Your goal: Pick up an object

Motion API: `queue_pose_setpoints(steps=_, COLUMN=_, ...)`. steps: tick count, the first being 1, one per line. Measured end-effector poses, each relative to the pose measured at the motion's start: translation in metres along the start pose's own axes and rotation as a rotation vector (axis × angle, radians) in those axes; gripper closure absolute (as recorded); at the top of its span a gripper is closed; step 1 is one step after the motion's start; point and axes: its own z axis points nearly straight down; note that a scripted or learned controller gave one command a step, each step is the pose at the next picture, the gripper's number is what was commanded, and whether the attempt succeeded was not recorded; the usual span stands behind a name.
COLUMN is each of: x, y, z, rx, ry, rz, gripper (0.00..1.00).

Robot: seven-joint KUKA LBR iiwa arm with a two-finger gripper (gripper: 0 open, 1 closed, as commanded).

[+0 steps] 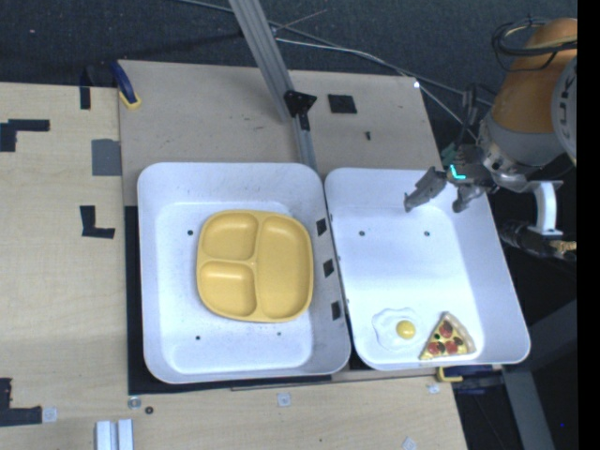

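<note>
grey tool point(441, 195) open over right bin point(497, 251)

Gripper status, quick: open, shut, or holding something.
Two-finger gripper: open, fingers spread with nothing between them, above the top right corner of the right-hand shallow white bin.

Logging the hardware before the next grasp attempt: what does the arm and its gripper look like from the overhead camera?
The arm is grey with a wide orange band above the wrist. Black cables loop around its upper part. The gripper has two slim dark grey fingers under a darker wrist block, where a small teal light glows. A white fitting sits on the side below the wrist.
</note>
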Motion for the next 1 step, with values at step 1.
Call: queue_pose_setpoints(steps=1, x=0.0000, y=0.0004, z=-0.0007, rx=-0.002, ry=0.000, rz=0.000, gripper=0.00)
